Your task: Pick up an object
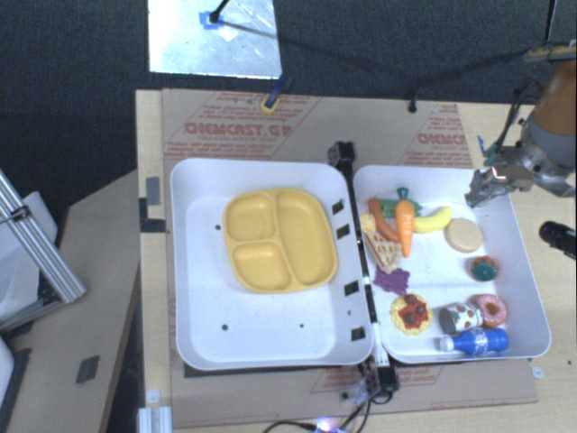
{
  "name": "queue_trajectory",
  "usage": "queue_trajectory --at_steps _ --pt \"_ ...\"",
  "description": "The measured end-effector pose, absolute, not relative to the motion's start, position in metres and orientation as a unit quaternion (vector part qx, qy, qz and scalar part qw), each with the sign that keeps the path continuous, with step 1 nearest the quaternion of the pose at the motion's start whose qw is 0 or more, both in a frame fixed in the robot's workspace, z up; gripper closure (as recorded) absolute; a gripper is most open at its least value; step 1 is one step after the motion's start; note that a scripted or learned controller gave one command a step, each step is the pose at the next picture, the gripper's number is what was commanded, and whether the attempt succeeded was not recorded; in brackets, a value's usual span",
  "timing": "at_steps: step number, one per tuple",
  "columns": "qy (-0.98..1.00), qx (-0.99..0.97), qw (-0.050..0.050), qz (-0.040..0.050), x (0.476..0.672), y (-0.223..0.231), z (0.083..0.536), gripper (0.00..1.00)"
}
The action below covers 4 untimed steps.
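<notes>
The bench carries two shallow white bins side by side. The left bin holds a yellow divided plate near its middle. The right bin holds all the small toys. The arm comes in over that bin's far right corner, and its gripper hangs just above the rim there; how its tips stand I cannot tell (they are too small and blurred).

Near the far edge lie a banana and an orange carrot, touching, with a tan round disc beside them. A waffle-like wedge sits along the left wall, a purple piece below it. At the near edge sit a small pizza, a pink donut and a blue bottle.
</notes>
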<state>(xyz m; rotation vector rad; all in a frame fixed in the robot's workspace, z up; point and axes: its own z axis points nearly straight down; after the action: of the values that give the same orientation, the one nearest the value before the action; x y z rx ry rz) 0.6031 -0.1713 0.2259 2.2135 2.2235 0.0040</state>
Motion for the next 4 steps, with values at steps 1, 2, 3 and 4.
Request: queue_trajectory --at_steps 1,2,3,4 --pt "0.710 0.704 0.001 0.0019 0.620 -0.123 0.234 1.00" --pt "0.711 0.704 0.001 0.0016 0.626 -0.072 0.240 1.00" --pt "0.711 0.703 0.000 0.0014 0.627 -0.018 0.239 1.00" --pt "0.710 0.704 0.000 0.0015 0.647 0.037 0.217 1.00"
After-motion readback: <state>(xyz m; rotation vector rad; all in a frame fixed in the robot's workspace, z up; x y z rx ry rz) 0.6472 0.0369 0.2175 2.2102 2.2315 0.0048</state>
